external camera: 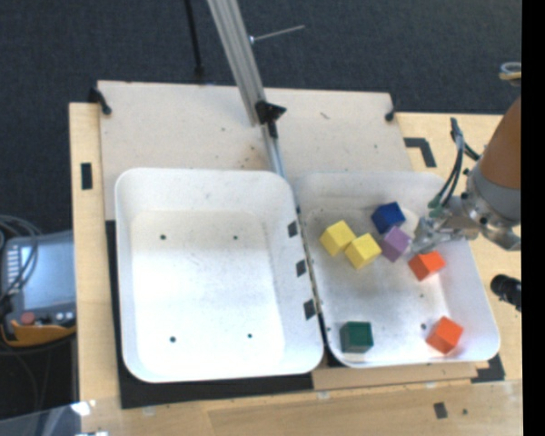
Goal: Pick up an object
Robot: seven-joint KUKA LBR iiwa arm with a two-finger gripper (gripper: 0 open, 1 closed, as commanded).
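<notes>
The right bin [468,330] holds several small cubes. Two yellow cubes [338,236] [362,250] lie side by side left of centre, with a blue cube [388,216] and a purple cube [396,242] just right of them. An orange cube [426,264] lies by the right wall, another orange cube [445,333] sits in the near right corner, and a green cube [355,335] rests by the near left corner. My gripper [429,234] reaches in from the right and sits low between the purple cube and the upper orange cube, just above the latter. Nothing is visibly held.
The left bin [127,243] stands beside the right one, sharing a middle rim. A slanted metal pole [241,53] rises from behind the bins. The grey arm with its orange band [501,157] hangs over the right bin's far right edge.
</notes>
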